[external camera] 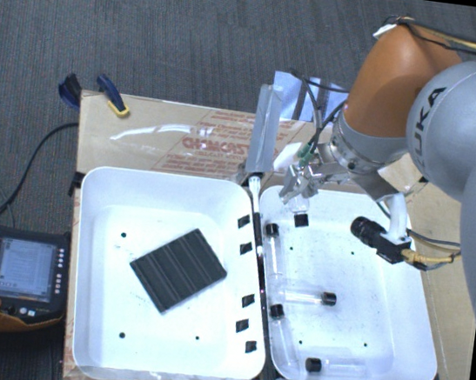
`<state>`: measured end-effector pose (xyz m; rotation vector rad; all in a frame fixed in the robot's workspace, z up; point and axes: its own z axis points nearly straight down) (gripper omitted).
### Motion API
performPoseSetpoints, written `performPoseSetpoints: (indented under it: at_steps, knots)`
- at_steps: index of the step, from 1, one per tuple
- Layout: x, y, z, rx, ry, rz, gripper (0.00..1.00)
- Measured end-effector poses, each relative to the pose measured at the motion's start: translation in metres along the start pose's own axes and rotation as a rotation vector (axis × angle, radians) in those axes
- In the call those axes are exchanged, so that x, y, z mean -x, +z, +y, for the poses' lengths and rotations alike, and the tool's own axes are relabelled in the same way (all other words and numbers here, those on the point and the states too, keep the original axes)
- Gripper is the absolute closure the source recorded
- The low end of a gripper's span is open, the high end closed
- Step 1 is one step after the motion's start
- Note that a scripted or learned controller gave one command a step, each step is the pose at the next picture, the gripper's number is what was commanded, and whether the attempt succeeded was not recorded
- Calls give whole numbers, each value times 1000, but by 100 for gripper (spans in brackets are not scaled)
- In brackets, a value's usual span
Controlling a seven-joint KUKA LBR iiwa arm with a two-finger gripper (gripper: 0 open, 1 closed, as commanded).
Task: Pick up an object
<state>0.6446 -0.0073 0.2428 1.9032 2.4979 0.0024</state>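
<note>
Hung claw (302, 183) at right bin (401, 278) far rim, finger state unreadable, clear tubes (306, 298) well below it — risked slipping off the round plastic.

Teach pendant (17, 277) on dark floor, blue-and-yellow clamp (111, 94) at bench corner

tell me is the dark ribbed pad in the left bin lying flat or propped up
Lying flat. The dark ribbed pad rests on the floor of the left bin, turned at an angle, apart from every wall.
</note>
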Motion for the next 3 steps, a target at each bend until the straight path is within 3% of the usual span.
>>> performPoseSetpoints:
  at_steps: [1, 2, 3]
  knots:
    - [0, -9, 1, 1, -3, -1, 100]
    - [26, 0, -8, -3, -2, 0, 100]
    - [8, 7, -3, -5, 33, 2, 100]
